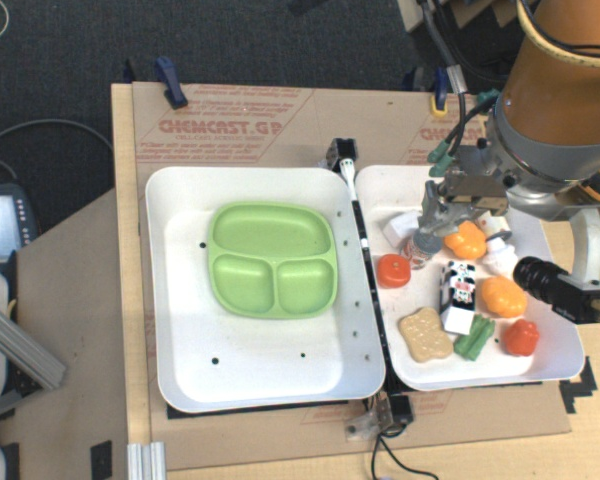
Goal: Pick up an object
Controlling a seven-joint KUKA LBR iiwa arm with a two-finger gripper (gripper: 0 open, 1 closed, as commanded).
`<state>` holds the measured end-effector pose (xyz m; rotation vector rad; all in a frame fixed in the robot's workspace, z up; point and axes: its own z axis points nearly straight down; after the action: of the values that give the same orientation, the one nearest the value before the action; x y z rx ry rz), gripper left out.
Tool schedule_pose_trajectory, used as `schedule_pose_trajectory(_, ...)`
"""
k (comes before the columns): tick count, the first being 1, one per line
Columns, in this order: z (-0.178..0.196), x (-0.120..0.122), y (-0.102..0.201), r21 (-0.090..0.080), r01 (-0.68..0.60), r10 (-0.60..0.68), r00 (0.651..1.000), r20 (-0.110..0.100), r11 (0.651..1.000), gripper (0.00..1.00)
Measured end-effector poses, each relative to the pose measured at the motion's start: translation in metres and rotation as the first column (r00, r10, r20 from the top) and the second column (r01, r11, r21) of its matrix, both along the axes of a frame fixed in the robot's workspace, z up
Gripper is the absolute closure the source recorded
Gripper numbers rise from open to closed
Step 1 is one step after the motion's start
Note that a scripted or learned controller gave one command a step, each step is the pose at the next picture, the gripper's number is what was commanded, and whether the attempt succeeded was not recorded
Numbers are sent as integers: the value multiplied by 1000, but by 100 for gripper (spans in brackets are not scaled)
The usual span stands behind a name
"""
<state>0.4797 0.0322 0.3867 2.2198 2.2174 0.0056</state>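
**Pincer low over the cluttered right bin**

The objects to pick from lie in the right bin (pixel 570 363): an orange pepper-like piece (pixel 466 239), a red round piece (pixel 393 270), a black-and-white carton (pixel 461 285), an orange fruit (pixel 503 296), a tan biscuit shape (pixel 425 334), a green piece (pixel 474 337) and a red piece (pixel 520 338).

The pincer (pixel 432 230) hangs low at the back of this bin, just beside the orange pepper-like piece and near a small white item (pixel 400 229). Whether it touches or grips anything cannot be told, nor how its tips stand.

The grey arm (pixel 555 88) reaches in from the right.

The left bin (pixel 170 298) holds a green divided plate (pixel 273 259). Both bins sit side by side on the bench (pixel 130 218).
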Motion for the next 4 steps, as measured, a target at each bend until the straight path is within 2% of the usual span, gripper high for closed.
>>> schedule_pose_trajectory(1,-26,-1,22,1,-3,3,1000,-10,1000,100)
schedule_pose_trajectory(2,-1,0,56,2,-6,6,1000,0,1000,100)
schedule_pose_trajectory(3,0,0,98,2,-6,6,1000,-2,1000,100)
schedule_pose_trajectory(4,11,0,96,1,-3,3,1000,1,1000,100)
